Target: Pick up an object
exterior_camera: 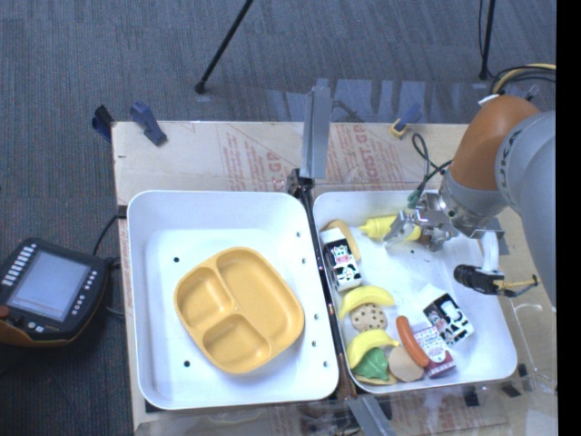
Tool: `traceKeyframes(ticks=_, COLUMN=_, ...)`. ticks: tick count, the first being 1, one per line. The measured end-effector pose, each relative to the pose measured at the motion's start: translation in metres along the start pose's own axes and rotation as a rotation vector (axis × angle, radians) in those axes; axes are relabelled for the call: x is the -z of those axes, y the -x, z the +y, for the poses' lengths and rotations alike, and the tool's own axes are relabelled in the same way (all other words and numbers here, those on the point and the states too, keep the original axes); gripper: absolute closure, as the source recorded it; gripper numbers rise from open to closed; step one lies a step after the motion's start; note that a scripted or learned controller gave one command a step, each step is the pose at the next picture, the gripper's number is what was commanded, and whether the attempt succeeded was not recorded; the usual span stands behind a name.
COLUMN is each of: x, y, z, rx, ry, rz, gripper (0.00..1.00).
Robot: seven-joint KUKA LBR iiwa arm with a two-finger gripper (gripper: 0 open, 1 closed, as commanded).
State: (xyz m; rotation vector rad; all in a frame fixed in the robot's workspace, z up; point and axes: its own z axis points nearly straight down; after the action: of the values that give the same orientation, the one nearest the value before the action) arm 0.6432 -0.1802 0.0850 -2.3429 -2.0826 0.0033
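Observation:
My gripper [413, 226] is low in the far part of the right bin [497, 334], directly over the right end of a yellow mustard bottle [379, 228] that lies on its side. Nearer the camera the same bin holds a cow-patterned milk carton [340, 262], two bananas [366, 297], a cookie [369, 317], a red sausage [409, 341], a green leafy piece [372, 364] and a black-and-white carton [448, 319]. The wrist hides the spot where the gripper meets the bottle.
The left bin [154, 243] holds a yellow divided plate [238, 309]. A metal post [317, 139] rises where the bins meet at the back. The grey arm with its orange band [490, 143] comes in from the right. A teach pendant [45, 289] lies on the floor at left.

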Motion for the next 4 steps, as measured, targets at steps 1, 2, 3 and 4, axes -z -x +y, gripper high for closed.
traceKeyframes(ticks=1, x=-0.001, y=0.024, z=-0.069, rx=0.211, ry=-0.001, rz=-0.001, gripper=0.00)
traceKeyframes(ticks=2, x=0.017, y=0.022, z=-0.112, rx=0.091, ry=-0.001, rz=0.000, gripper=0.00)
traceKeyframes(ticks=3, x=0.023, y=0.021, z=-0.113, rx=0.089, ry=-0.008, rz=0.003, gripper=1.00)
traceKeyframes(ticks=4, x=0.014, y=0.002, z=-0.132, rx=0.497, ry=0.005, rz=-0.002, gripper=1.00)
